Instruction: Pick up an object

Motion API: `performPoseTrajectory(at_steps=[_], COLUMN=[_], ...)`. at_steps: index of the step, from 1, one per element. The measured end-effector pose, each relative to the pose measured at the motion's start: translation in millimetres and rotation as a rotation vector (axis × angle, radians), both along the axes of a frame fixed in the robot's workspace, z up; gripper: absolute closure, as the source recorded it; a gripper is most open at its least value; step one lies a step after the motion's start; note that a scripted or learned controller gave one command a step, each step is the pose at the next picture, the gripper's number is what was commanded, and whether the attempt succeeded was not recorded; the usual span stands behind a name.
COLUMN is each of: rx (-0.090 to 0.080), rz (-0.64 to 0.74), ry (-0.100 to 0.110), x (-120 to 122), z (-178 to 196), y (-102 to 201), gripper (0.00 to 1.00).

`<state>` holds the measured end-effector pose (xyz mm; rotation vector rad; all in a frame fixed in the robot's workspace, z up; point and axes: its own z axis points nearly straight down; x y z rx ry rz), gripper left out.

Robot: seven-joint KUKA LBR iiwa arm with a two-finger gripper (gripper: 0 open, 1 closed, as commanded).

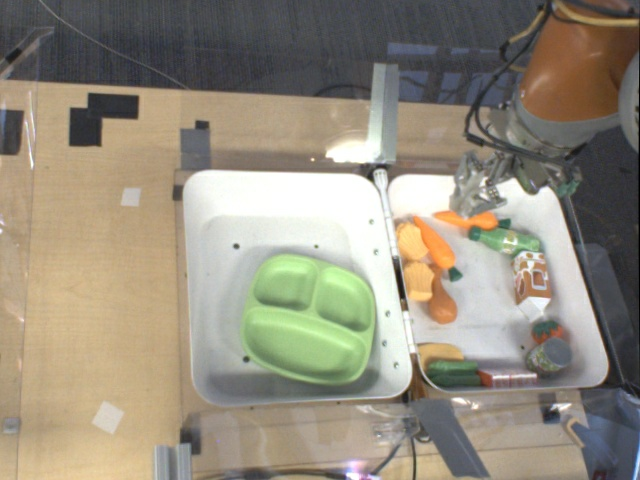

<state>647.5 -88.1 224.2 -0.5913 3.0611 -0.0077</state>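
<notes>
Two white bins side by side in the middle of the frame. In the left bin (pixel 220 218), a green plate (pixel 310 318) with three dips, lying flat toward the lower right of that bin. In the right bin (pixel 490 308), lots of small toy foods.

At the upper right, the grey and orange arm (pixel 575 58), reaching down over the top edge of the right bin. Below it, the gripper (pixel 482 183), hanging just above a small carrot (pixel 462 218) near the top of that bin. Hard to tell whether spread or pressed together. Hard to tell, too, whether touching the small carrot or not.

Just right of the small carrot, a green bottle (pixel 505 240) lying on its side. Just below and left, a big carrot (pixel 438 240) on a slant. By the left wall, two pale yellow bits (pixel 412 258), one above the other, with an orange bit (pixel 443 308) right under them.

On the right side, a white and brown packet (pixel 532 276). Below it, in the lower right corner, a round can (pixel 550 350). Along the bottom wall, a yellow piece (pixel 440 351), a green cucumber (pixel 452 372) and a red stick (pixel 510 376), all close together.
</notes>
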Motion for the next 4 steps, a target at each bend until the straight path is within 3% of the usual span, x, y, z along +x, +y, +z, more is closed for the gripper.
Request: performPoseTrajectory(at_steps=[1,2,3,4], rx=[-0.003,-0.009,-0.002,-0.009], rz=[0.136,0.415,0.295,0.522], ry=[0.010,0.012,0.014,0.015], x=[18.0,8.2,4.8,-64.4], z=[25.3,67.0,47.9,64.2], y=[-49.3,-109.7,-38.4,-74.2], gripper=[1.00,1.00,1.00,1.00])
